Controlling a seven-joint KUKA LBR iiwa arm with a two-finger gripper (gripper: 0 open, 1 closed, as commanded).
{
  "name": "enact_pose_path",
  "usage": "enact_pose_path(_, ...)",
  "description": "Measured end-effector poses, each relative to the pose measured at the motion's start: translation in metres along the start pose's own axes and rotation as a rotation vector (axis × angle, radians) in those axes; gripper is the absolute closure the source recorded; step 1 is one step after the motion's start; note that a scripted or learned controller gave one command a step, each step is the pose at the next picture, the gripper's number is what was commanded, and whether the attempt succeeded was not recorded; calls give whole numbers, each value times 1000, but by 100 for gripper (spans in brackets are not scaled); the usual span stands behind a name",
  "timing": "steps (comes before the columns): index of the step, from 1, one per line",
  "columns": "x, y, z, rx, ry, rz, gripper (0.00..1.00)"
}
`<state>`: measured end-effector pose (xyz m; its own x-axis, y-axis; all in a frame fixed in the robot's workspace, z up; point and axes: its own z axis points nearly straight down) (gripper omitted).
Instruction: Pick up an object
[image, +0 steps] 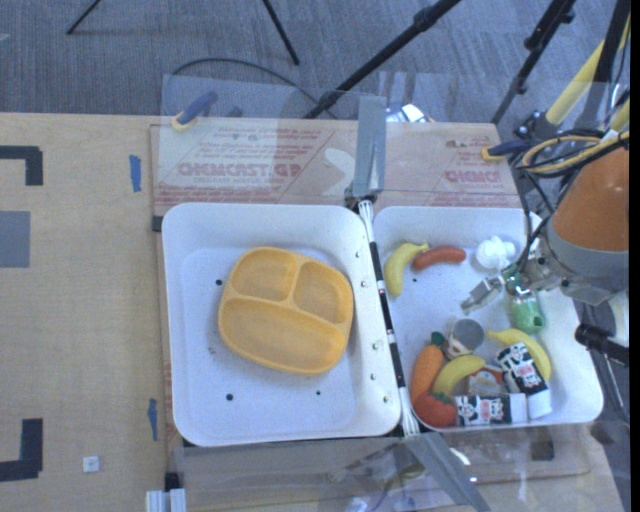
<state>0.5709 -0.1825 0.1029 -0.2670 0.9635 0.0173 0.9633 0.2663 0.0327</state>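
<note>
down at the near edge of the right bin (590, 400) lies a black-and-white tube (490, 409) beside a carrot (428, 368) and two bananas (462, 372). jaws (482, 292) hang over the bin's middle, near a green bottle (526, 312); apart or together, i cannot tell. left bin (190, 300) carries an orange divided plate (287, 309). a third banana (398, 267) lies by a sausage (438, 257).

Divided plate (286, 310) in left bin (190, 400); toys in right bin (585, 400).

A yellow divided plate (287, 310) lies in the left bin (190, 240).
</note>
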Motion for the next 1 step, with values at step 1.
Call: enact_pose_path(1, -6, -4, -2, 5, -16, 5, 100)
